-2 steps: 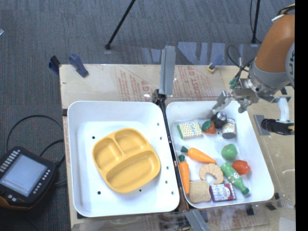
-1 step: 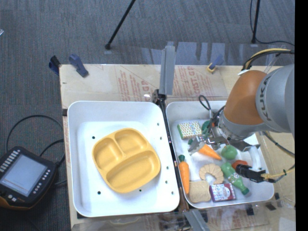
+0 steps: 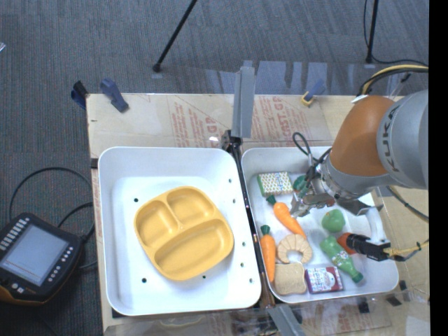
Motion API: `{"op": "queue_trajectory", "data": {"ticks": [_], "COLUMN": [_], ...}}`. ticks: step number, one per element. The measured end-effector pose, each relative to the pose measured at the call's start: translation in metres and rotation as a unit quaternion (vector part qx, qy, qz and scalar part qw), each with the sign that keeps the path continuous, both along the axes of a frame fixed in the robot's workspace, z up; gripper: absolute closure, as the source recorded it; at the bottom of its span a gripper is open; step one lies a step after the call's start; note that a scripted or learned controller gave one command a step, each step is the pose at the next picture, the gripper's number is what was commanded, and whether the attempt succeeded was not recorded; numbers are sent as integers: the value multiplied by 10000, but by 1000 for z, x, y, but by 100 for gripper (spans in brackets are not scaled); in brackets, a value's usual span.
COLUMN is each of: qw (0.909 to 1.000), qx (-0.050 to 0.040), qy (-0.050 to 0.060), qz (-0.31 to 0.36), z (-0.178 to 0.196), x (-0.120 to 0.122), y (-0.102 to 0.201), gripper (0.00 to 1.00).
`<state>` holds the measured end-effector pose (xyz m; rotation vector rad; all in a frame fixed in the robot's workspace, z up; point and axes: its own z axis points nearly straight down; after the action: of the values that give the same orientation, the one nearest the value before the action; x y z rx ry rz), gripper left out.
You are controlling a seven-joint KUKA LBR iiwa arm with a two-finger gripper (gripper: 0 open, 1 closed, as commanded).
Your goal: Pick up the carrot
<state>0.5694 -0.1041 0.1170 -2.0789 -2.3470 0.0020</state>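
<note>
Nearest in right bin (image 3: 389, 275): bread slice (image 3: 290, 278), red packet (image 3: 323, 279), green bottle (image 3: 341, 259). Farther, one carrot (image 3: 269, 255) by left wall, another carrot (image 3: 288, 218) just below gripper (image 3: 303, 203); finger state impossible to tell. Left bin (image 3: 115, 187) holding yellow tray (image 3: 183, 232).

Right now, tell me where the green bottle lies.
The green plastic bottle lies in the right white bin, near its front right corner, just below the round green fruit and right of the ring-shaped pastry.
</note>
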Motion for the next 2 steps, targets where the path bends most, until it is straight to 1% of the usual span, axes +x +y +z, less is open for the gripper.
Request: {"op": "queue_trajectory", "data": {"ticks": [1,2], "qw": [10000,9992], "qx": [1,-3], "qy": [2,2], "qz": [-1,393], "z": [0,-32], "x": [0,-11], "y": [0,7], "gripper": [0,0]}}
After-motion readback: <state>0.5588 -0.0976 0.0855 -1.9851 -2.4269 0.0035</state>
